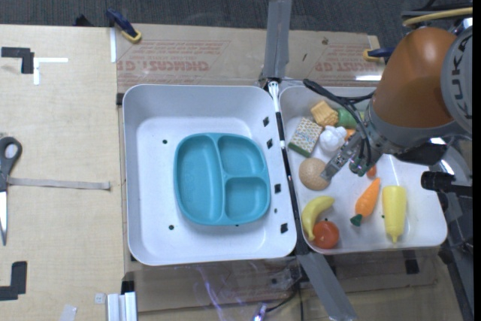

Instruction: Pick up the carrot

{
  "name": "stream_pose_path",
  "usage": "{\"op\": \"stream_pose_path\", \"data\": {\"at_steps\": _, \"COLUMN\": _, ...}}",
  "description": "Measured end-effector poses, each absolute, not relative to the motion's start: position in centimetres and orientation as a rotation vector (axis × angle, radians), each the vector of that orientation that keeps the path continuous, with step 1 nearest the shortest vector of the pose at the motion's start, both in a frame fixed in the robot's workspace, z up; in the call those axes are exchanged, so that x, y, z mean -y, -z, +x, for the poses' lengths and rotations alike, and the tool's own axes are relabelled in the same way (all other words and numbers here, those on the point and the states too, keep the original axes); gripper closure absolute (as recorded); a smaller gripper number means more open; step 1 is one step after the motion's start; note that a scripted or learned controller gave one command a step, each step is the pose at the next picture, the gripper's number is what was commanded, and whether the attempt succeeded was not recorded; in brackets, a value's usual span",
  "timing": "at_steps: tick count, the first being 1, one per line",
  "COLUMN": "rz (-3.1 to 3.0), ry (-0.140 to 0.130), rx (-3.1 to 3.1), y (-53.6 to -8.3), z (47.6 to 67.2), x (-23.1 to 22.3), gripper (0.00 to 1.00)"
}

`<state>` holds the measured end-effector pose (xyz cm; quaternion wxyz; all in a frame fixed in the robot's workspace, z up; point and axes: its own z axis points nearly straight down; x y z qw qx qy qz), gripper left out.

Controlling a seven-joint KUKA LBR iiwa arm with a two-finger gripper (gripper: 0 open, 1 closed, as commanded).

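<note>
Hovering beside carrot — gripper above bin

Single fixed overhead cam, slanted down from fairly high, framing both shallow white plastic bins side by side at centre, light wooden bench at 9 o'clock, grey-and-orange arm entering at 3 o'clock.

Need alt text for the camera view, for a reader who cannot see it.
The gripper hangs low in the right bin among toy food, up-left of the carrot lying loose on the floor. The left bin holds a blue divided plate.
</note>
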<state>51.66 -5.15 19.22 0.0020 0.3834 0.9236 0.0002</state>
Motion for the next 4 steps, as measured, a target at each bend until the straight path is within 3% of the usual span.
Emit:
{"op": "stream_pose_path", "data": {"at_steps": 1, "rz": 1.203, "ry": 0.000, "rx": -2.898, "y": -19.2, "z": 51.7, "x": 5.2, "gripper": 0.00}}
{"op": "stream_pose_path", "data": {"at_steps": 2, "rz": 0.966, "ry": 0.000, "rx": -2.984, "y": -11.1, "z": 48.8, "x": 9.6, "gripper": 0.00}}
{"op": "stream_pose_path", "data": {"at_steps": 3, "rz": 0.962, "ry": -0.002, "rx": -2.980, "y": -12.1, "z": 49.1, "x": 9.7, "gripper": 1.00}}
{"op": "stream_pose_path", "data": {"at_steps": 4, "rz": 1.543, "ry": 0.000, "rx": -2.733, "y": -21.6, "z": 48.8, "x": 5.3, "gripper": 1.00}}
